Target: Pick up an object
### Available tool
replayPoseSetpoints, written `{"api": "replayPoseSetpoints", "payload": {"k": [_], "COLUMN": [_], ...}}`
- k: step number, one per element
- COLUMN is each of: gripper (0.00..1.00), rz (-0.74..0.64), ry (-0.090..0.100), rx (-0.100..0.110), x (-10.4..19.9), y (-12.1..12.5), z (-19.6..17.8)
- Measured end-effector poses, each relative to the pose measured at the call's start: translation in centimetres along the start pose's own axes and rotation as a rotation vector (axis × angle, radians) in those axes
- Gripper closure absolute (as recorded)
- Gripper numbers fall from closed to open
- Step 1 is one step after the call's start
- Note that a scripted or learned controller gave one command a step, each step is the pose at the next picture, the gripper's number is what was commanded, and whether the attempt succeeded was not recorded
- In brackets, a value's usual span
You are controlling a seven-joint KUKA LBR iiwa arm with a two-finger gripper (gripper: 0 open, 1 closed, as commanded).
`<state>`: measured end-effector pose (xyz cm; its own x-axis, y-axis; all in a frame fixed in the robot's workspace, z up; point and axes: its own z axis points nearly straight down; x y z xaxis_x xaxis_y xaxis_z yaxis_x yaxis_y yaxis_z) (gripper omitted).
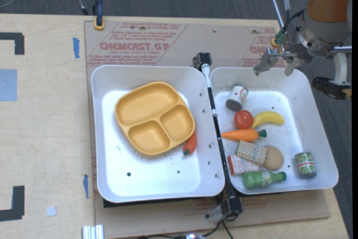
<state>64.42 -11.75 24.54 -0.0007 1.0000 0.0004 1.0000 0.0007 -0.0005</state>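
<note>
Bins first: the left shallow white bin (106, 176) holds a yellow three-compartment plastic plate (154, 118) with a small red-orange pepper (190, 144) touching its lower right edge. The right white bin (321, 137) carries the clutter: yellow banana (268, 118), orange carrot (243, 135), red tomato (243, 118), green bottle (263, 178), green can (305, 164), white cup (237, 96). The two-finger gripper (278, 62) hangs over that bin's far rim, fingers spread apart, gripping nothing.
</note>
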Motion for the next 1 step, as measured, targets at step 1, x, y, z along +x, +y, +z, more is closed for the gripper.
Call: {"api": "replayPoseSetpoints", "payload": {"k": [1], "gripper": [0.00], "rz": [0.001], "ry": [-0.001], "rx": [-0.003], "x": [2.24], "y": [-3.52], "z": [14.91]}}
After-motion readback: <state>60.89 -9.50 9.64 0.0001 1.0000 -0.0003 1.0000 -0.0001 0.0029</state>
